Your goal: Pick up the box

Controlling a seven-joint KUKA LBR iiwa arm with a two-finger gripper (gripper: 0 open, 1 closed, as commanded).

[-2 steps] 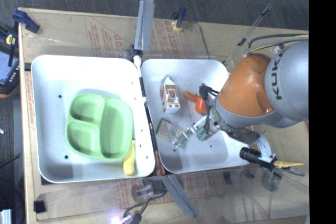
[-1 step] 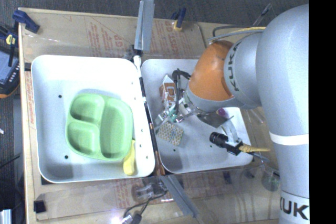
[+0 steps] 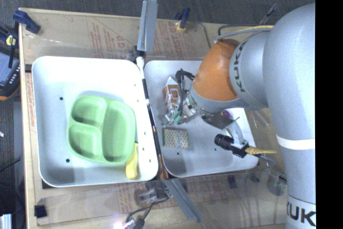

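A small orange-and-white box [image 3: 172, 94] lies in the right bin [image 3: 201, 163], near its left wall. My gripper [image 3: 178, 113] is low in that bin, just below and to the right of the box and very close to it. The wrist and orange band cover whatever lies right of the box. Whether anything sits in the gripper is hidden.
A flat, speckled square pad [image 3: 176, 138] lies below the gripper. A bit of something purple [image 3: 228, 114] peeks out under the arm. The left bin [image 3: 48, 78] holds a green divided plate [image 3: 102, 128] and a yellow item [image 3: 132, 164] at its lower right.
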